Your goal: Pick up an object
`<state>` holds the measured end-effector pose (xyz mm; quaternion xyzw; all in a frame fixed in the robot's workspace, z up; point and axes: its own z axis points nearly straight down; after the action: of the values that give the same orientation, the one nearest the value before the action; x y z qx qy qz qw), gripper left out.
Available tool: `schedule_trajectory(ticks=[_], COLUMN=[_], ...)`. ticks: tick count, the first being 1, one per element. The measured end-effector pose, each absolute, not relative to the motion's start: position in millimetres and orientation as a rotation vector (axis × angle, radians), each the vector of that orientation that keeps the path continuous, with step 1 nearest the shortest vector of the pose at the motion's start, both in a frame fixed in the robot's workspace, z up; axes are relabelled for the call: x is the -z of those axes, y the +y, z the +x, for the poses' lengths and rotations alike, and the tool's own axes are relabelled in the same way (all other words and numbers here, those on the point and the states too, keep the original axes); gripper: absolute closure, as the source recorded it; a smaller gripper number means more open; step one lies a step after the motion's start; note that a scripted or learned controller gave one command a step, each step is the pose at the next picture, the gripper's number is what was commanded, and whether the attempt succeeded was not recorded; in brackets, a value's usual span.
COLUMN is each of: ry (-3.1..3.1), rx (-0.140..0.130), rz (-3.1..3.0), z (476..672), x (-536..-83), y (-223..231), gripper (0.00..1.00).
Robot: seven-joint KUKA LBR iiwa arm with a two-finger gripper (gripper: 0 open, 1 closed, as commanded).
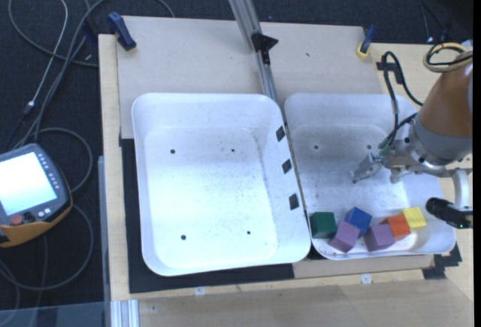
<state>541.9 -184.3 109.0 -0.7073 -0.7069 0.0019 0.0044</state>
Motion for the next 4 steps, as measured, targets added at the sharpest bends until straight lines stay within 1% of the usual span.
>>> schedule_trajectory(ticks=[1, 2, 3, 4], ry=[-2.222, -2.233, -2.235, -2.223], rx=[0.003, 0.004, 0.014, -0.001], rz=[-2.220, -2.214, -2.216, -2.220], z=[544.4, 611.4, 615.4, 613.0], x=[-125, -101, -205, -200], y=[-184, -124, -44, -49], gripper=[1.00, 1.00, 1.00, 0.00])
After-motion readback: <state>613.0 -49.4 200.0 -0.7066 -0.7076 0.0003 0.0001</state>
